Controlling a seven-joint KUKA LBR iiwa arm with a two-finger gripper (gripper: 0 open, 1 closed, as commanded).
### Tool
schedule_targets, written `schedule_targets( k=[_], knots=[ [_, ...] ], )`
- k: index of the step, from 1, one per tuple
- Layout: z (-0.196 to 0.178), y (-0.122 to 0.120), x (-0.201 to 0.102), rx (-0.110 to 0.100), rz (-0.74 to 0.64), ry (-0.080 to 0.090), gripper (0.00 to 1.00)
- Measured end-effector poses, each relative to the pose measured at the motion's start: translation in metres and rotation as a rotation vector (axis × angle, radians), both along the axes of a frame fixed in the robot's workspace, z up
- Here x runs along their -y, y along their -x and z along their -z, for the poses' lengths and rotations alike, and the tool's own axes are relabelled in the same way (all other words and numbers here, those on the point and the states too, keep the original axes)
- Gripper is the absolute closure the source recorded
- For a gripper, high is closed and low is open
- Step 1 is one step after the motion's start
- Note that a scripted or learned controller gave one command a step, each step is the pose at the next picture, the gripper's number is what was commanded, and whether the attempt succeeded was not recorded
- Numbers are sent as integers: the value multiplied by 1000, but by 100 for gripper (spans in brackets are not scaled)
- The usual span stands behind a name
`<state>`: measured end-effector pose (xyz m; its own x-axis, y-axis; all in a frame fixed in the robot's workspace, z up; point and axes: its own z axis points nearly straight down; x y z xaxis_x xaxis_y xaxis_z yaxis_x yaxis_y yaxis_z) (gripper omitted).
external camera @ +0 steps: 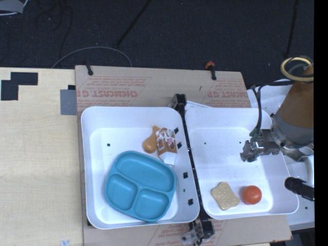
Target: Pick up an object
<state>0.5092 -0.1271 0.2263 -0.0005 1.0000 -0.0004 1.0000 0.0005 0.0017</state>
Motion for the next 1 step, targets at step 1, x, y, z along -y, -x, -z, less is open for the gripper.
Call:
schedule_targets(
  k=[1],
  knots=[
    [-4, -15, -60, -4, -5, -3, 100]
  ],
)
